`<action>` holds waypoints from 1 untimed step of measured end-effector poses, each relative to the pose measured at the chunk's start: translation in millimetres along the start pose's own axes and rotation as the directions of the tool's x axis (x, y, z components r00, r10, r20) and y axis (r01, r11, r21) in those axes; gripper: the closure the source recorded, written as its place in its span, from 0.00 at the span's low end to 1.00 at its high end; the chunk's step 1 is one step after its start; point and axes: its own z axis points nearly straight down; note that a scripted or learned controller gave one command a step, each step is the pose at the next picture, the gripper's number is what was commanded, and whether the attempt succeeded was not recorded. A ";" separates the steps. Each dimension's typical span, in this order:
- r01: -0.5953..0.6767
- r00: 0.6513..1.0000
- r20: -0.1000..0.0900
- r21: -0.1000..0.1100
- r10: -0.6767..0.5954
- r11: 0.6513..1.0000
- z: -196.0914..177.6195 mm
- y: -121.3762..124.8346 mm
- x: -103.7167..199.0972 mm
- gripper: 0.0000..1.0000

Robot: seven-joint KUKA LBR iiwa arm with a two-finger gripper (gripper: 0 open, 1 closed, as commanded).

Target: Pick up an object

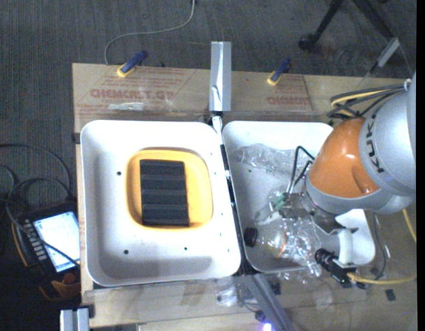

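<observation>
Dark carpet surrounds the bench, where two white bins sit side by side. From above, the left bin point(102, 185) holds a yellow tray point(202, 192) with a black ridged block point(164, 192). Over the right bin point(268, 133), the arm point(357, 164) covers the gripper point(295, 216) amid crumpled clear plastic point(268, 158); its state can't be told.

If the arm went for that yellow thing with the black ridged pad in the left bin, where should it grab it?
Probably by the rim. The yellow tray lies flat in the middle of the left bin, and the black ridged pad covers most of its top, leaving a narrow yellow border. Coming straight down from above, with one finger outside a long side edge and one just inside it, looks the most promising grip.
</observation>
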 end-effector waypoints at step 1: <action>0.093 0.996 -0.004 0.012 -0.093 0.996 -85.4 31.2 23.4 0.00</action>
